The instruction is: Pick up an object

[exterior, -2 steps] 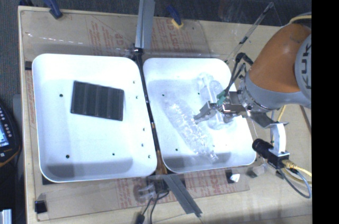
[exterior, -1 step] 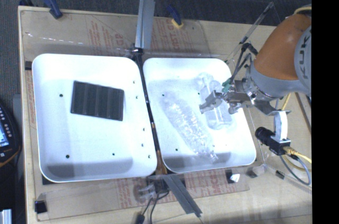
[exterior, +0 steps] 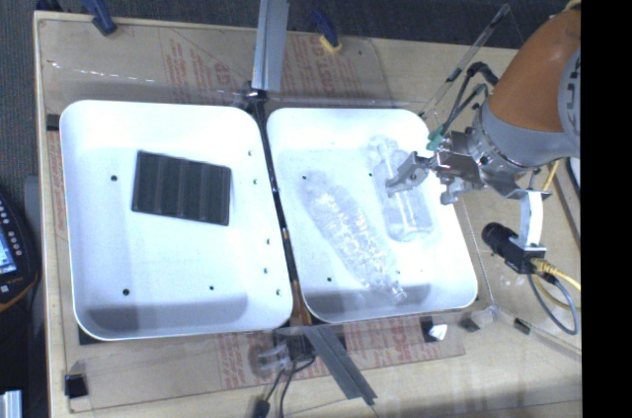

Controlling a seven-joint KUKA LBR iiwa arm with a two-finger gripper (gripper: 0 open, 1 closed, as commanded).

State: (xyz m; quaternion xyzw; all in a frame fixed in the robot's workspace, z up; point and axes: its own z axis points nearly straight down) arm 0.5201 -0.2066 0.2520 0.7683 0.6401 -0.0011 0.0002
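I can't tell the claw's [exterior: 410, 174] state; beside it, the slick clear crinkled plastic bottle [exterior: 351, 230] could easily slip away.

1. We see 2 clear plastic bottles in the right bin [exterior: 296, 209] and 1 dark pad in the left bin [exterior: 89, 209].
2. The larger bottle [exterior: 348, 233] lies on its side, slanting from the bin's middle toward its near right corner.
3. The smaller clear bottle [exterior: 403, 194] lies near the right wall.
4. The dark ribbed rectangular pad [exterior: 182, 188] lies flat.
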